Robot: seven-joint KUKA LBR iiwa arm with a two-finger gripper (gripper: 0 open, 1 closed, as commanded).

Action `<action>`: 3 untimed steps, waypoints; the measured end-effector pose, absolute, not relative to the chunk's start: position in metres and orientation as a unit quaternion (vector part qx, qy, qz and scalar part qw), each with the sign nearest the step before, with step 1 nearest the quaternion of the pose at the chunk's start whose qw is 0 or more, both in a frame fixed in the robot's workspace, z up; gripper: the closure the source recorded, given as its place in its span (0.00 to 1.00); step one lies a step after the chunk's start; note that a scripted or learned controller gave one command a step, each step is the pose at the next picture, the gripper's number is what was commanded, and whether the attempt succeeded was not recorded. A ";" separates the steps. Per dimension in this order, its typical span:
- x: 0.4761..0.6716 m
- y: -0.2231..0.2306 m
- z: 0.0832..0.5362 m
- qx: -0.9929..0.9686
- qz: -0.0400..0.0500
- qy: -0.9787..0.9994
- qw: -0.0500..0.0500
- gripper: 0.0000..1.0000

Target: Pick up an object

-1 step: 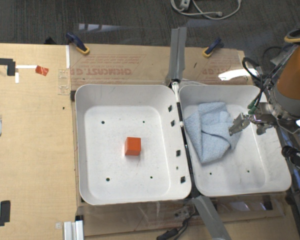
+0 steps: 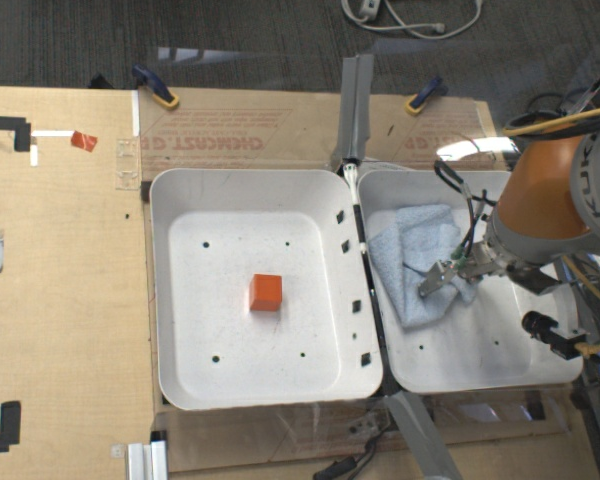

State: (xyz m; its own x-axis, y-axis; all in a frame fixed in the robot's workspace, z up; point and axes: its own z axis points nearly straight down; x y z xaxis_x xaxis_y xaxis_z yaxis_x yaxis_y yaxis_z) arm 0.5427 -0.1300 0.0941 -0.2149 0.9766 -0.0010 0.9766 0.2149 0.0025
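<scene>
Working at the grasping step: lowering the gripper at the edge of the blue cloth lying in the right bin; spread or pinching, not possible telling. Next, probably needing closing on a fold, then lifting.

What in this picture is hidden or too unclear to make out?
- Gripper: too small in the camera view to tell whether it grips the cloth.
- Right bin: its far right part is covered by the arm.
- Cloth: its folds hide whatever lies beneath.
- Orange block: its underside and far faces are turned away.
</scene>
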 end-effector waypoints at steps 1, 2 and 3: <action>0.543 -0.131 0.103 0.628 0.001 0.778 0.000 1.00; 0.652 -0.077 0.192 0.657 -0.001 0.754 0.000 1.00; 0.659 -0.079 0.191 0.676 -0.001 0.736 0.000 1.00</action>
